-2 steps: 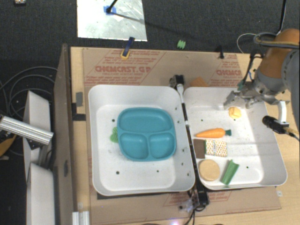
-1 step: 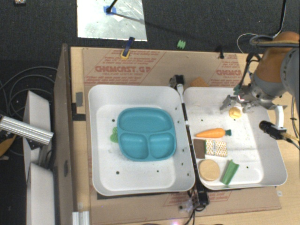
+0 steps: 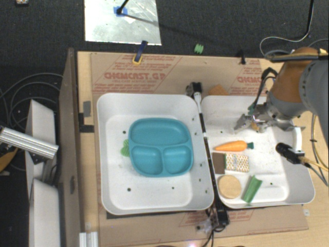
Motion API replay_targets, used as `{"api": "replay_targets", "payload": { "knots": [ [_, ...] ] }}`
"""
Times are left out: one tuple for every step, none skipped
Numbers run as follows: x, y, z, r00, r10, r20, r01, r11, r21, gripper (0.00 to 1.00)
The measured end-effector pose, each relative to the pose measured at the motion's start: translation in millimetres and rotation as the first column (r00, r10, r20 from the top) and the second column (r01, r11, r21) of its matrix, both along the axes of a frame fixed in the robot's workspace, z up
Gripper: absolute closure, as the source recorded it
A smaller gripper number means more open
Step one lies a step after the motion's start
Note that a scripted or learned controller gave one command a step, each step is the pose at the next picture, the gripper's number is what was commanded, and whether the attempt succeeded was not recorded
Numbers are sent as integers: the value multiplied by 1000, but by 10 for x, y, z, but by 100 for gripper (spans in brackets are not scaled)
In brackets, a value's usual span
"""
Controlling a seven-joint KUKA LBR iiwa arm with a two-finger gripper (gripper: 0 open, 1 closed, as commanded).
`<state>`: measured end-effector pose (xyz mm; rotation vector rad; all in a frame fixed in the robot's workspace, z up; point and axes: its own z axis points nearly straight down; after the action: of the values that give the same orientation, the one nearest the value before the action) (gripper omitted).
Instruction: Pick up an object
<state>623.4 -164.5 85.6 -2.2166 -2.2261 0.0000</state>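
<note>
Bench (image 3: pixel 154 71), faced with printed brown cardboard, carrying two shallow white bins side by side: left bin (image 3: pixel 110 153) and right bin (image 3: pixel 298 187), their inner rims touching. A blue-and-yellow clamp (image 3: pixel 139 53) sits on the bench's far edge.

"CHEMCAST GP" on the cardboard sheet (image 3: pixel 134 70)

Grey rounded arm (image 3: pixel 313 89) with an orange band (image 3: pixel 289 78), black cable, and metallic end effector (image 3: pixel 250 121).
</note>
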Motion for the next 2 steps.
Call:
{"api": "replay_targets", "payload": {
  "knots": [
    [395, -328, 1, 1000, 0, 7, 0, 1000, -3, 0],
    [464, -43, -3, 1000, 2, 4, -2, 1000, -1, 0]
  ]
}}
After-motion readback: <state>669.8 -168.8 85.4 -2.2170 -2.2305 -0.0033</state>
